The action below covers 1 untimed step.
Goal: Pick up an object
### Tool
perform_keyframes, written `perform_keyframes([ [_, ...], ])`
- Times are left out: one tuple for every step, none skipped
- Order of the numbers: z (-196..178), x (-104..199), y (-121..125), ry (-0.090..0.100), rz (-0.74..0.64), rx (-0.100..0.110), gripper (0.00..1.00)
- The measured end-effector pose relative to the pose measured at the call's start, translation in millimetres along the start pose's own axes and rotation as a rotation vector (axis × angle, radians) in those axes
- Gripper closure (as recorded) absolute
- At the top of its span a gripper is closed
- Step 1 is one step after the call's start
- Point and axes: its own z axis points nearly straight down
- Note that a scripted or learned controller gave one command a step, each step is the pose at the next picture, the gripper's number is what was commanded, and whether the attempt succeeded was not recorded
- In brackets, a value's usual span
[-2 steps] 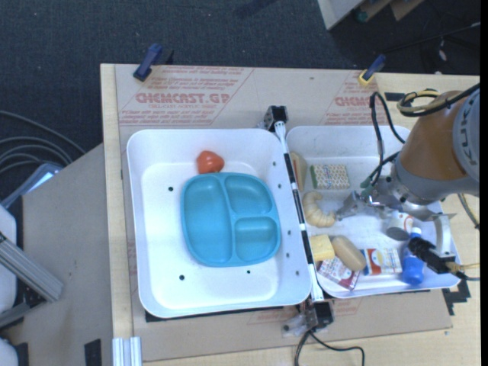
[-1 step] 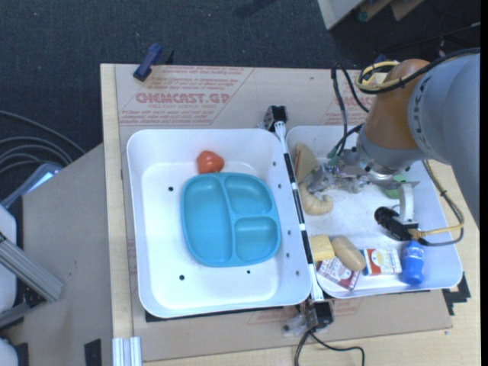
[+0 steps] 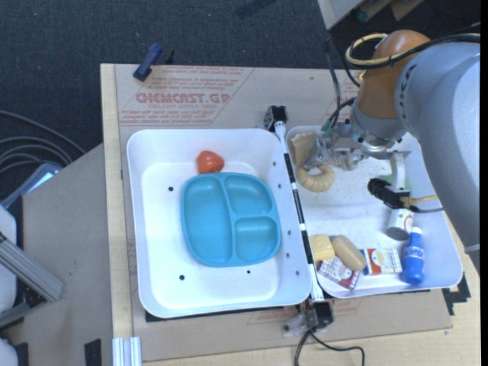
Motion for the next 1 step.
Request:
perform_keyframes([
  [-0.7,-4.2,-3.2,0.003,0.000,-0.004,0.00],
])
